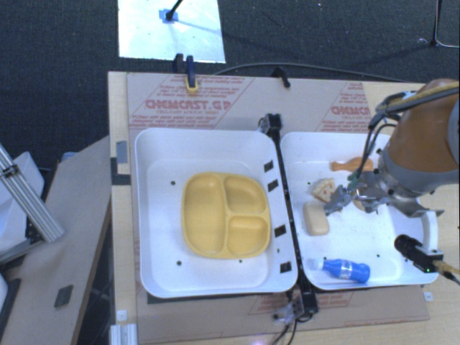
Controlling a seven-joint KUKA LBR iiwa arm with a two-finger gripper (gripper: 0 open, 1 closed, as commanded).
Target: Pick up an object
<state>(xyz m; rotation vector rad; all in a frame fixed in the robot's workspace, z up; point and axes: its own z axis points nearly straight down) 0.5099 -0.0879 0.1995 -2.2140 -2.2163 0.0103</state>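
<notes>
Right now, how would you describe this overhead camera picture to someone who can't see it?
A robot arm's gripper hovers in the right white bin near a beige block, an orange piece and a blue bottle. The left bin holds a yellow divided plate.

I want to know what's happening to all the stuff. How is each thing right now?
Yellow divided plate: flat in the left bin.
Blue bottle: on its side in the right bin.
Beige block: lying flat.
Tan chunk: beside the gripper.
Orange piece: lying near the arm.
</notes>
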